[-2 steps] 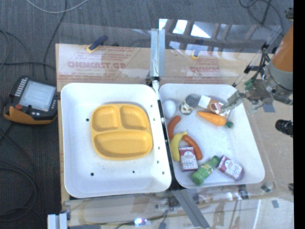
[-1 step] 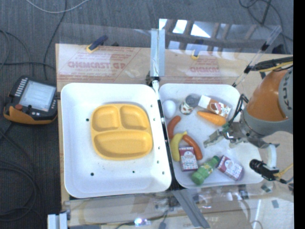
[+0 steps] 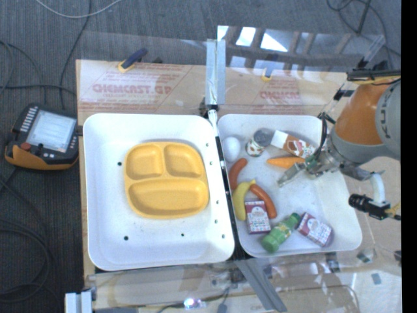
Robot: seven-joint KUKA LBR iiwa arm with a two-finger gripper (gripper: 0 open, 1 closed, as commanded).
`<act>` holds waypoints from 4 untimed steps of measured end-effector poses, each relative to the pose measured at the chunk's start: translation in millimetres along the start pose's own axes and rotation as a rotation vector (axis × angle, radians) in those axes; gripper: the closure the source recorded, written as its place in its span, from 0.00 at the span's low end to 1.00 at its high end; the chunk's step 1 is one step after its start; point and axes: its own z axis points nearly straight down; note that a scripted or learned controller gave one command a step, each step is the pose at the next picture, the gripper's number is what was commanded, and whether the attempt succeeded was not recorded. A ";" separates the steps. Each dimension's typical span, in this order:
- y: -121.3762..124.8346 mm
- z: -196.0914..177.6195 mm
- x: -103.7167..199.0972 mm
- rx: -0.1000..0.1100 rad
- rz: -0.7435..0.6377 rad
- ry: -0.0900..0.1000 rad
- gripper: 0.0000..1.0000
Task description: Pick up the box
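Box number one, a small red carton [image 3: 257, 216], lies flat near the front of the right bin [image 3: 345, 237], below and to the left of the jaws [image 3: 293, 173] and well apart from them. A second red box [image 3: 316, 229] lies tilted almost straight below the jaws, nearer the bin's front right corner, also well clear. Between the two boxes rests a green bottle [image 3: 280, 233], its neck close to the second one.

The jaws hang low over the middle of the right bin, on the grey arm [image 3: 365, 126] that comes in from the right. I cannot tell from this angle whether they are parted or closed; nothing shows between them.

Just above and to the left of the jaws lies a carrot [image 3: 282, 162], very near the tips. Further left sit a banana [image 3: 243, 195] and two red sausages [image 3: 237, 172], with a white egg [image 3: 231, 148] up beyond them. Far off to the left, in the other bin [image 3: 104, 240], sits a yellow divided tray [image 3: 167, 178].
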 end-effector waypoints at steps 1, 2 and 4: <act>-17.3 -3.2 2.6 -0.019 0.122 -0.002 0.00; -15.3 -110.0 -9.3 0.011 0.066 -0.004 0.00; -77.2 -2.4 14.8 -0.018 -0.018 -0.003 0.00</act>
